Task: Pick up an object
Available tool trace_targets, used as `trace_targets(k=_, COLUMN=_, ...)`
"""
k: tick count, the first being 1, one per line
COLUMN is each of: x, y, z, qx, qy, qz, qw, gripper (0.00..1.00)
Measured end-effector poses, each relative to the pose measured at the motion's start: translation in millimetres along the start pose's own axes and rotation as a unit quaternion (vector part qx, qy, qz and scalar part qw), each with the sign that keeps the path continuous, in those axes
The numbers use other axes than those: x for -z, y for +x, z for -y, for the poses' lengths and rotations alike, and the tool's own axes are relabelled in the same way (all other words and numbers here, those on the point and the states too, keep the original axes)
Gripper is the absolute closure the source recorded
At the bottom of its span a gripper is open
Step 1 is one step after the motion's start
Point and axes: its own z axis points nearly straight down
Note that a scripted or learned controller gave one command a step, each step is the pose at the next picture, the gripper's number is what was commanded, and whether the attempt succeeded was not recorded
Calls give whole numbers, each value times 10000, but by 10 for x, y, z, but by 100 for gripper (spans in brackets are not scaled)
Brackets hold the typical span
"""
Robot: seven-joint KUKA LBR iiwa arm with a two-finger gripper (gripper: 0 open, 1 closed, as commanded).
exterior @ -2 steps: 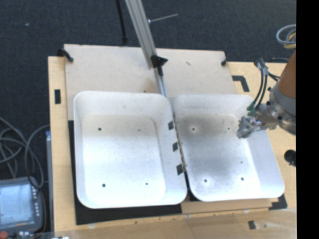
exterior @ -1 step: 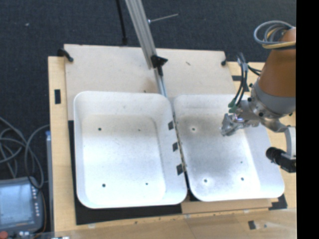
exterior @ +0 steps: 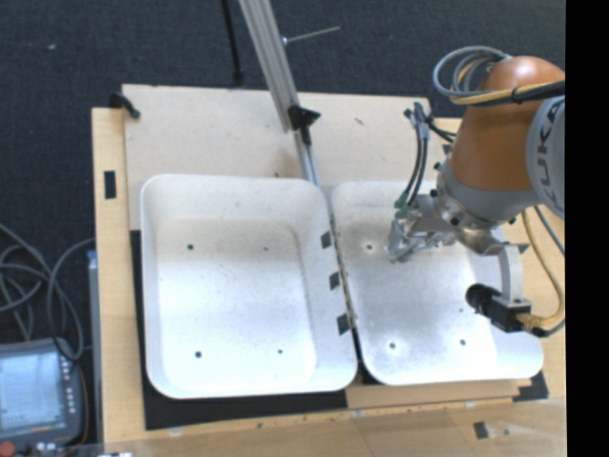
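Note:
My gripper [exterior: 402, 243] hangs low over the right white bin [exterior: 428, 350], near its upper middle and close to the speckled floor. The grey and orange arm [exterior: 500, 150] comes in from the right and covers the bin's upper right part. What lies under the arm and wrist is hidden. The gripper's tip is small and dark against the bin floor, and I cannot make out any object at it.
The left white bin [exterior: 238, 284] sits beside the right one, the two rims meeting at a ridge [exterior: 338, 274]. A slanted aluminium post [exterior: 276, 65] rises behind the bins. Cables and a black fitting [exterior: 495, 307] hang off the arm over the right bin.

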Motion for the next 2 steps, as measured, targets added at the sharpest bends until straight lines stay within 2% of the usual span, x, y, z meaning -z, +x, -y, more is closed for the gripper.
trace_targets(k=1, x=16, y=501, z=28, qx=6, qy=-7, qz=-5, qw=10000, gripper=100)
trace_targets(k=2, x=-17, y=958, z=-92, qx=4, qy=-7, qz=-2, qw=10000, gripper=100)
